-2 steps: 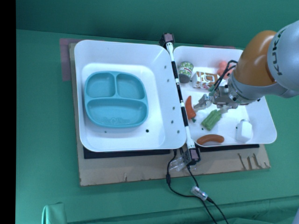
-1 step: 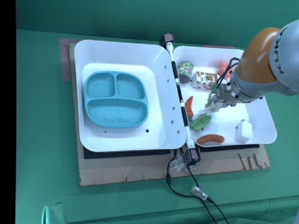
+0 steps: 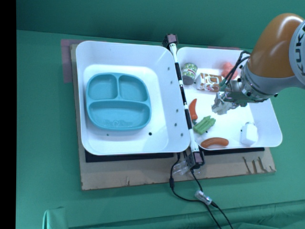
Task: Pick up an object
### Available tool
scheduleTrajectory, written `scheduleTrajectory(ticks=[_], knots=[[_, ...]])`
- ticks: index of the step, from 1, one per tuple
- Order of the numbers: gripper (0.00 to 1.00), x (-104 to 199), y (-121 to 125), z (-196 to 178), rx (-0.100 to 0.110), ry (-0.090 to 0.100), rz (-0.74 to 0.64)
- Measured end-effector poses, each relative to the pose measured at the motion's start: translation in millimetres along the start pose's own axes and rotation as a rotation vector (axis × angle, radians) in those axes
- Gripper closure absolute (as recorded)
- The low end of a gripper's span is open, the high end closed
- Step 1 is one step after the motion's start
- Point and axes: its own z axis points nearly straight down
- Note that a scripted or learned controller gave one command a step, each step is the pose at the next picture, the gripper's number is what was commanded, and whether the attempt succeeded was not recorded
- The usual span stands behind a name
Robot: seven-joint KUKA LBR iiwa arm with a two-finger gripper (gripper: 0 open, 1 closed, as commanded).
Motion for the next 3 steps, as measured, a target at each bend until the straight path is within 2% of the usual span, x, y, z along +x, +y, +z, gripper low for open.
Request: scheduleTrajectory(ticks=[1, 2, 3], knots=[[1.00, 28, -15, -75, -0.001, -0.001, 0.000], [1.00, -47, -15, -92, -0.003, -0.003, 0.002], [1.00, -66, 26, -88, -0.005, -0.004, 0.002]])
